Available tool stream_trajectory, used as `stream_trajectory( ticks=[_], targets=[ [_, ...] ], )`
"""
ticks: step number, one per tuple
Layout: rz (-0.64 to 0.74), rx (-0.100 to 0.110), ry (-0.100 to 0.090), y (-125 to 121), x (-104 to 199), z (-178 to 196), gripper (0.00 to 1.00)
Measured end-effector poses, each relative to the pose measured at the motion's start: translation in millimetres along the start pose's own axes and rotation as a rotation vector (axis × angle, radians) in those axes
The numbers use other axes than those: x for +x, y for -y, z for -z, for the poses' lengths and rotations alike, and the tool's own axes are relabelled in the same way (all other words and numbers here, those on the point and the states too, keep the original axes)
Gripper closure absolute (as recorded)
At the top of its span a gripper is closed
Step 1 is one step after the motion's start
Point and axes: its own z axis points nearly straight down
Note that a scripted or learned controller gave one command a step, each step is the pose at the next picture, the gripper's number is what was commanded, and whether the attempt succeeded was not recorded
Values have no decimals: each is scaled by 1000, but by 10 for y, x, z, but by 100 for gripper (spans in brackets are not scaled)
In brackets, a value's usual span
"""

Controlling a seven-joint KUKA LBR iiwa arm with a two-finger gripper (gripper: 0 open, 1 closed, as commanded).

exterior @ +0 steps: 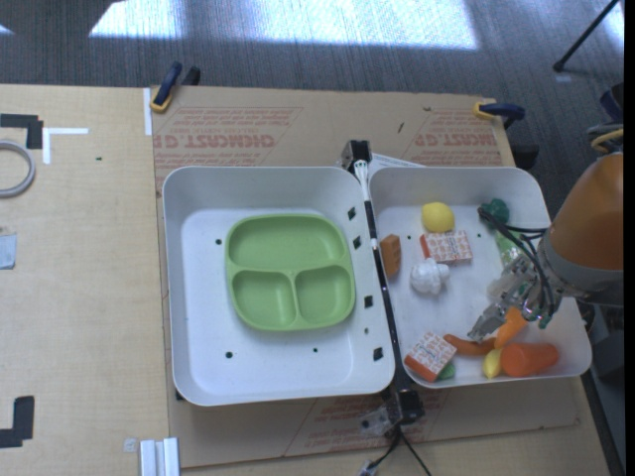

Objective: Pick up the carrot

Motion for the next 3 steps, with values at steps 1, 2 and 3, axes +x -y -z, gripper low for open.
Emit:
stream_trajectory(
  ticks=[1,2,3],
  targets=[
    [-4,-2,3,-8,-12,99,100],
    [-272,2,-2,-751,-101,834,100],
    [-272,2,-2,-750,-101,834,0]
  ],
)
